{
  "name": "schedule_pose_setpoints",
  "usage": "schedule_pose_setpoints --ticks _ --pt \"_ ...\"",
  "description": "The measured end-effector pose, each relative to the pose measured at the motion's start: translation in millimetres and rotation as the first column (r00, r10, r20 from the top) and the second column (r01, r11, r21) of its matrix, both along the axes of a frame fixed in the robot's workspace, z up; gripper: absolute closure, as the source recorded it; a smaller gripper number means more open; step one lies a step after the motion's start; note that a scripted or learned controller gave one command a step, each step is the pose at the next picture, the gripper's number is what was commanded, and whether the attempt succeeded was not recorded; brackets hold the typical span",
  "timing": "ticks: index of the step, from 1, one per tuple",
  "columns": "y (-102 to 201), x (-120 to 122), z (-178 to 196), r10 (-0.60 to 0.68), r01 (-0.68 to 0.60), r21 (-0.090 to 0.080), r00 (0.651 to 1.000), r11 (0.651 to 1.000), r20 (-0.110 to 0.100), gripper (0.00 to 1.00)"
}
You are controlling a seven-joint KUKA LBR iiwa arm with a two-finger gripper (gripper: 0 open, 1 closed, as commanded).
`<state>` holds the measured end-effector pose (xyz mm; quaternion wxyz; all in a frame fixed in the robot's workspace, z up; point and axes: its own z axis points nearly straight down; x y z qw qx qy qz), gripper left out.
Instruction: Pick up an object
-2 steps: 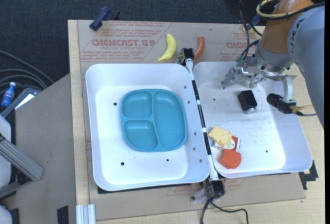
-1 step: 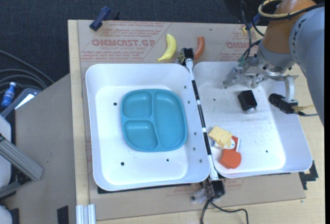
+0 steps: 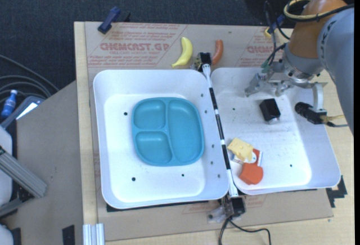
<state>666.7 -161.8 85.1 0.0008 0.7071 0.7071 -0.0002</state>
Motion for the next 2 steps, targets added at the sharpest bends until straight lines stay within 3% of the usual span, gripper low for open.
schedule_pose_setpoints --ticks 2 --pt "-4.3 0.0 0.1 0.000 0.000 0.000 1.000 1.000 0.000 0.00"
